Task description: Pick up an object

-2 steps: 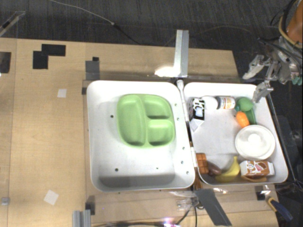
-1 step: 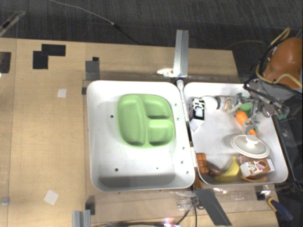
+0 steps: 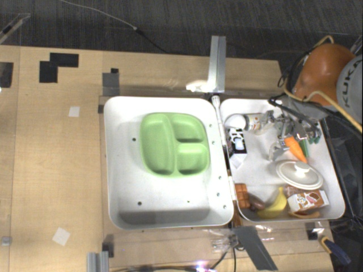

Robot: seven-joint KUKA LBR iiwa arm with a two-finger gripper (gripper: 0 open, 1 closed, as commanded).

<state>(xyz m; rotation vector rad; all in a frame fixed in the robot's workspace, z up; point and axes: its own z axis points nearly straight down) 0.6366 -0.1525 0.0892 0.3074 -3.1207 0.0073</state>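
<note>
My gripper (image 3: 290, 134) hangs low over the upper right part of the right bin (image 3: 336, 180), with the grey arm and its orange band reaching in from the top right. Directly beneath and beside it lies an orange carrot (image 3: 294, 147) with a green top. Whether the gripper touches the carrot cannot be made out. A white round lidded dish (image 3: 299, 175) sits just below the carrot. A yellow banana (image 3: 277, 203) and a brown carton (image 3: 307, 202) lie along the bin's front wall.
The left bin (image 3: 122, 208) holds a green divided plate (image 3: 173, 143). In the right bin's left part lie a white bottle (image 3: 235, 121), a black and white packet (image 3: 237, 141) and a brown block (image 3: 242, 195). Metal brackets stand at the bins' far and near edges.
</note>
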